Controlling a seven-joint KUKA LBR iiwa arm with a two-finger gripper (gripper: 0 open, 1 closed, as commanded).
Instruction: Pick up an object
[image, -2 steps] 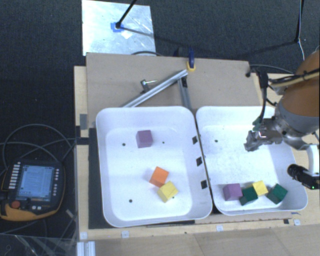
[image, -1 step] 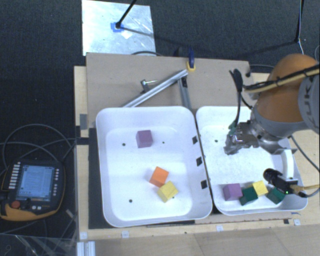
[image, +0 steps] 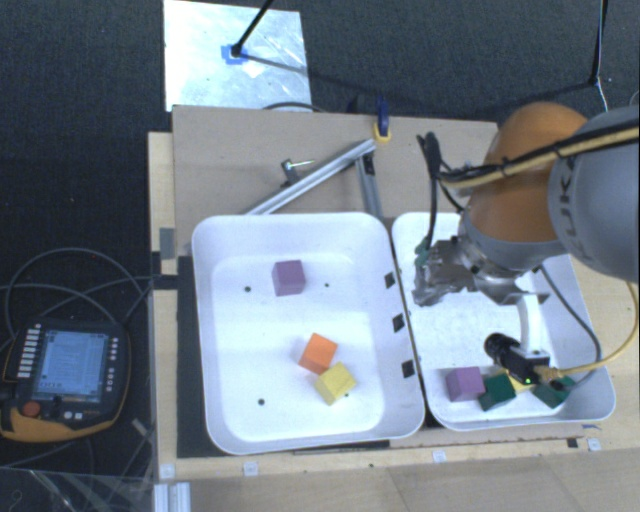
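Hand (image: 432, 278) hangs over the right bin (image: 590, 400), grip state impossible to tell; purple cube (image: 464, 383) and green block (image: 497, 391) lie touching near that bin's front edge

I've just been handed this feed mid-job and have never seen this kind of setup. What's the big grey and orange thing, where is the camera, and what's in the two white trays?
You have one camera, fixed above the bench and looking down at a slant. The grey and orange shape on the right is a robot arm reaching in over the right bin. Its gripper sits near that bin's upper left corner; I can't tell from here whether it is open, and nothing is visibly held in it.

The left bin holds three small blocks: a purple block toward the back, and an orange block touching a yellow block nearer the front. In the right bin, along the front edge, lie another purple block and a dark green block. The handheld controller lies at far left.
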